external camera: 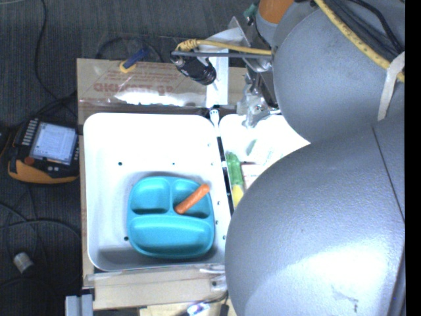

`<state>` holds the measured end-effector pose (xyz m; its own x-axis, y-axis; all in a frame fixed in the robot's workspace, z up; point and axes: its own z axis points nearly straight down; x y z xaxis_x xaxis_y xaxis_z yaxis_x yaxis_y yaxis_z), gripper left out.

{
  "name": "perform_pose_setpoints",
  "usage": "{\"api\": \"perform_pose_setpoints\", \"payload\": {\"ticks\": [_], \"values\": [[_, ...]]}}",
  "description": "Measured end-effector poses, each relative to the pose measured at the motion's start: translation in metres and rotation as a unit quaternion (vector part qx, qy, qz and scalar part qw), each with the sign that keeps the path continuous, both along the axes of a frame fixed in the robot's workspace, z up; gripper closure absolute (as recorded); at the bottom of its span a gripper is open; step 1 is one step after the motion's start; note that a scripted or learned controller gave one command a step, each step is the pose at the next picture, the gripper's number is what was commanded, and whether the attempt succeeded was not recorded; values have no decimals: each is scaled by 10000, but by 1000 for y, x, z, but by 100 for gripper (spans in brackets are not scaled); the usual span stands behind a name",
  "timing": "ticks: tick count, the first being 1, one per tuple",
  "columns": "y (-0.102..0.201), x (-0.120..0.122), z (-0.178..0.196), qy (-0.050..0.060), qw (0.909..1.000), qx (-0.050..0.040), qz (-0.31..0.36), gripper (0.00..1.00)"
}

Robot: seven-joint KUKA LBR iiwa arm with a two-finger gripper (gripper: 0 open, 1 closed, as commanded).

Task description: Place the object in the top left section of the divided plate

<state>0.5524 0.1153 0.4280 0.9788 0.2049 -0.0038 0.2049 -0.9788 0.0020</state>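
Carrot (192, 199) lies in the blue plate's (172, 234) upper right section, not the target upper left.
Pincer (253, 119) hovers above the right bin (263, 140), its opening impossible to tell.

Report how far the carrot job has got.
Looks done: nothing; the orange carrot lies in the top right section of the blue divided plate, its tip over the rim. In hand: nothing visibly; the gripper sits over the right bin's far edge. Left: move the carrot into the plate's top left section.
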Motion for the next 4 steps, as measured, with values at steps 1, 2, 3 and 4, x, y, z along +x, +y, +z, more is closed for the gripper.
{"api": "perform_pose_setpoints", "payload": {"ticks": [1, 2, 3, 4], "values": [[-9, 13, -47, 1, 10000, -17, -25, 100], [-2, 62, -10, -6, 10000, -7, 3, 100], [41, 95, -77, 2, 9983, -15, 580, 100], [-16, 94, -180, 10, 10000, -16, 61, 100]]}}
